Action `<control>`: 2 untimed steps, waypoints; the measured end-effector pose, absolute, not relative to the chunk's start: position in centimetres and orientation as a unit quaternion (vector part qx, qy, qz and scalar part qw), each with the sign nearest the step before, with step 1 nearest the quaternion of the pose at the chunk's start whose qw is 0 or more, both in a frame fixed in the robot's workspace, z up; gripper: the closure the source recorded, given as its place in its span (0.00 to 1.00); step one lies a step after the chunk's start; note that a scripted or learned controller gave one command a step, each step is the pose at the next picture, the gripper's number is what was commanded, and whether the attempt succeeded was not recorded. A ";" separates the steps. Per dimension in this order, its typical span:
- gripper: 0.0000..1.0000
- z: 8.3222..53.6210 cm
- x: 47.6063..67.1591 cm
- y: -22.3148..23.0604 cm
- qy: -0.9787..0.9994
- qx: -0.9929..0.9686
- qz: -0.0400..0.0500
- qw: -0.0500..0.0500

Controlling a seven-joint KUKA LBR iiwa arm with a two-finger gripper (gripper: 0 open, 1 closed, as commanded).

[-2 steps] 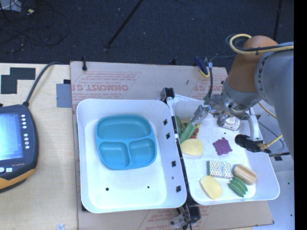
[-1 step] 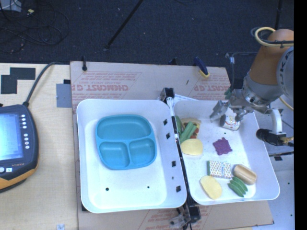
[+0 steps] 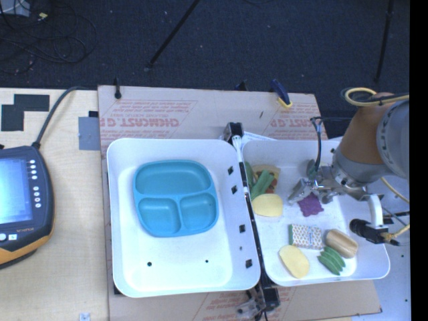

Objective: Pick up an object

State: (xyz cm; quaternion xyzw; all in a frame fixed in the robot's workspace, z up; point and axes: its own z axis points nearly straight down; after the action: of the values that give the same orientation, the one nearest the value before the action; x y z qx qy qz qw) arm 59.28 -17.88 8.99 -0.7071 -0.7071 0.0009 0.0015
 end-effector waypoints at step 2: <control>0.00 10.3 59.4 -17.9 -0.708 -0.706 0.000 0.002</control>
State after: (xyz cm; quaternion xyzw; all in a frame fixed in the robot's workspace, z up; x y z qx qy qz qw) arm 59.40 -17.91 10.26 -0.7064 -0.7078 0.0005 0.0019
